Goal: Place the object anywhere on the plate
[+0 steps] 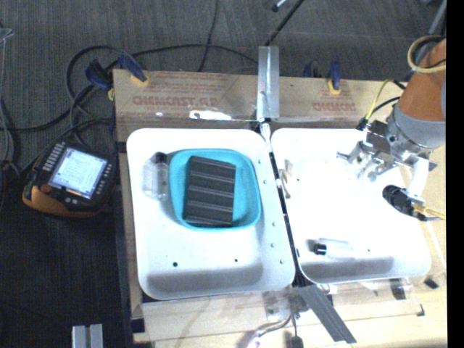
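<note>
Dark ridged block (210, 191) on blue plate (249, 187) (gripper (375, 167) fingers indistinct)

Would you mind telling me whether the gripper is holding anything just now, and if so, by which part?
That cannot be told: the gripper hangs over the right bin, too small and blurred to judge.

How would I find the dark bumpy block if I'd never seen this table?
Look at the left white bin. A blue plate sits in its upper half, and the dark ridged block lies flat on that plate. It is the one dark thing with ridges; the clear bottle beside the plate is see-through.
</note>
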Action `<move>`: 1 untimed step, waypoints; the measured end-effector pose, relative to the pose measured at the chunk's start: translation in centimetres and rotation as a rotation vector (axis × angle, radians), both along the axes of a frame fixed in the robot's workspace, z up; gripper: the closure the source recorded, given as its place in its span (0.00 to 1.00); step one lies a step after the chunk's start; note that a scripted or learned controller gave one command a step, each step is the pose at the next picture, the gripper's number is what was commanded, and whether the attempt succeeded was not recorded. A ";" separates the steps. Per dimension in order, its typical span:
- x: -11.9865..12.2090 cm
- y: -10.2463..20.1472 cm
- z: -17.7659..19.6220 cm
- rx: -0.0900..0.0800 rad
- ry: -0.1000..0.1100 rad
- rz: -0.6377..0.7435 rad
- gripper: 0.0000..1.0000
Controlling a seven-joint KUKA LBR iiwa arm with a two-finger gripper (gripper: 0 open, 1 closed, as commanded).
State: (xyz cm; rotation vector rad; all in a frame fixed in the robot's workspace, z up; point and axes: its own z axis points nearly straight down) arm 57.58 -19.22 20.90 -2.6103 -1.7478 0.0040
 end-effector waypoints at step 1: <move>0.0 0.0 0.0 0.000 0.000 0.000 0.00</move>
